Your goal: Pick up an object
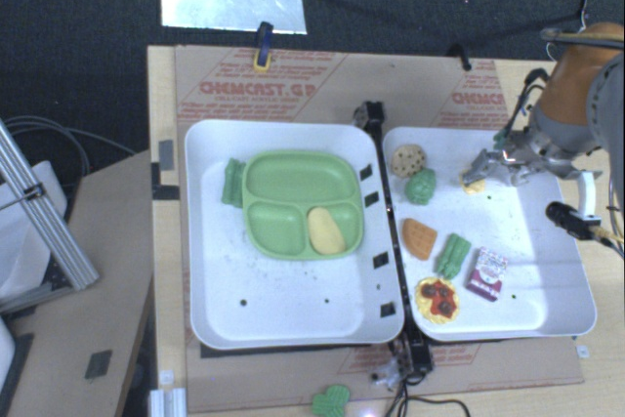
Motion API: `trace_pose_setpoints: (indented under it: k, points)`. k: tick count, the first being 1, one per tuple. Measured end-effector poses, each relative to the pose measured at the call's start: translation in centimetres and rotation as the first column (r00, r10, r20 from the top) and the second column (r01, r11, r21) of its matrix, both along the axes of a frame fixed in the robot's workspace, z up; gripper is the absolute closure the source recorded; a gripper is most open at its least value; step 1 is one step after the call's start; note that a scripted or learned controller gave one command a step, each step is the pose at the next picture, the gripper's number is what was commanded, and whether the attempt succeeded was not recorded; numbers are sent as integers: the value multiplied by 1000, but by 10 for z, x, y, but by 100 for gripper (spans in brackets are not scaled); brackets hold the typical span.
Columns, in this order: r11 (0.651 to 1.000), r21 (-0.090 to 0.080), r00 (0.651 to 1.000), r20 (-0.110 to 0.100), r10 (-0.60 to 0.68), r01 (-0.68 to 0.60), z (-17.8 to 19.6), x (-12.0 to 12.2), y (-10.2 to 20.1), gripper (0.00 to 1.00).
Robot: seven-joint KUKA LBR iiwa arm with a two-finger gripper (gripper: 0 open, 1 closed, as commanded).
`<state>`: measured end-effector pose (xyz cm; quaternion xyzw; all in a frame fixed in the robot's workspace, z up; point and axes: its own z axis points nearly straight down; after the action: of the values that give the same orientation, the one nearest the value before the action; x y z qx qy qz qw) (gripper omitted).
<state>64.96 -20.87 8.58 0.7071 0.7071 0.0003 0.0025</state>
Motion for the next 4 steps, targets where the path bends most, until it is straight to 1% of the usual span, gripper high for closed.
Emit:
trace_pose_setpoints:
  k: [1,2,3,4]
  points:
    - [1000,2,1000,2,5,-5,0,21,12,0]
    - [1000,3,1000,-3,2,-2,-1,2,25,0]
    - [1000,1,1000,1,4,-4,0,20,7,0]
    - [1000,2,1000,-2,4,-4,-1,7,20,0]
